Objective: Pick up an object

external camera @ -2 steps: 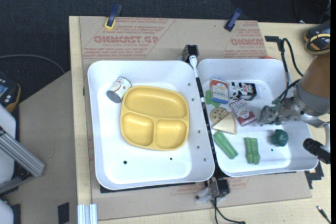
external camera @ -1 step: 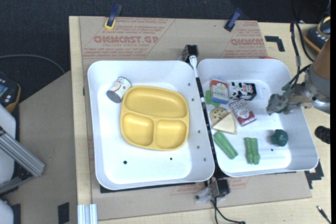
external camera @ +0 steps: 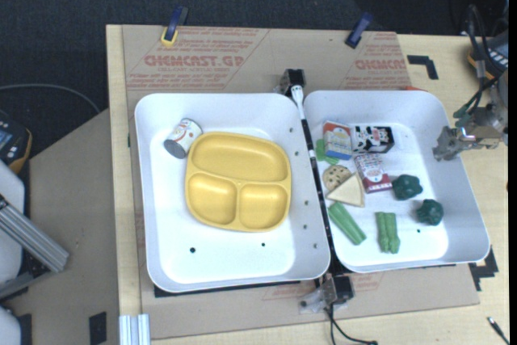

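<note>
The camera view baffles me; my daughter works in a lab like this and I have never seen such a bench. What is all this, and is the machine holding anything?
One camera looks down at a slant on a bench. Two shallow white bins sit side by side. The left bin holds a yellow divided plate and a small can lying on its side. The right bin holds toy food: small packets, a cheese wedge and green vegetables. The robot arm's gripper sits at the right bin's right edge. Nothing shows between its fingers, so it holds nothing visible.
</note>
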Available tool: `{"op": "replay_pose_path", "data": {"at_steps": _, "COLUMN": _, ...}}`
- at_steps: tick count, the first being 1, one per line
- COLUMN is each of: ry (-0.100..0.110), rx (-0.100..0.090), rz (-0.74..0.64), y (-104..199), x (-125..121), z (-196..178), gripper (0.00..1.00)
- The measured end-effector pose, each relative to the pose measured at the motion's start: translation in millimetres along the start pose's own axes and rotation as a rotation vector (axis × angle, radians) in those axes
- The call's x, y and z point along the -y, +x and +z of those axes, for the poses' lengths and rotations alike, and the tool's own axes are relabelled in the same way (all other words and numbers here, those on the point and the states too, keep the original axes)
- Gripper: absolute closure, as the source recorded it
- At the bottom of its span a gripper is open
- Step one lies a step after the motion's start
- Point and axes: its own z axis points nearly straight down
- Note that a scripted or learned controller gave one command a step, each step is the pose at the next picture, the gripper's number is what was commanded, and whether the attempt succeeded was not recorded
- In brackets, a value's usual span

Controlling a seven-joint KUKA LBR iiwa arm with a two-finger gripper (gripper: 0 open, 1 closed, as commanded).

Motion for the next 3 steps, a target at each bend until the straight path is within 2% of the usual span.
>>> {"op": "replay_pose_path", "data": {"at_steps": 1, "ry": 0.005, "rx": -0.002, "rz": 0.001, "y": 0, "x": -1, "z": -2, "gripper": 1.0}}
{"op": "replay_pose_path", "data": {"at_steps": 3, "ry": 0.005, "rx": -0.005, "rz": -0.004, "y": 107, "x": -44, "z": 6, "gripper": 1.0}}
